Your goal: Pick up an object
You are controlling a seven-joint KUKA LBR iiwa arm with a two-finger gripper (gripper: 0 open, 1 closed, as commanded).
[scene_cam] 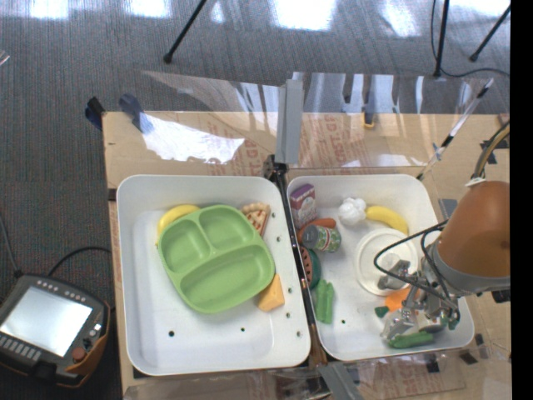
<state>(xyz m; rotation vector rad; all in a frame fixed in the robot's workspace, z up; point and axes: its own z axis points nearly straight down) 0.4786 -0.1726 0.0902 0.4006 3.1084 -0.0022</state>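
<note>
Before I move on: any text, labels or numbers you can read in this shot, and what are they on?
Nothing reads clearly.
Cardboard sheet behind the bins: large reddish print, reversed and glare-washed; not legible.
Small carton in the right bin: label graphics, too small to read.
Can lying by it: printed wrapper, blurred.
Handheld pendant on the floor: lit screen, nothing readable.

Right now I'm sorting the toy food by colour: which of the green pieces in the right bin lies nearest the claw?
The green piece directly at the claw, by the bin's near right corner. The green pepper lies farther left, near the divider.
</note>
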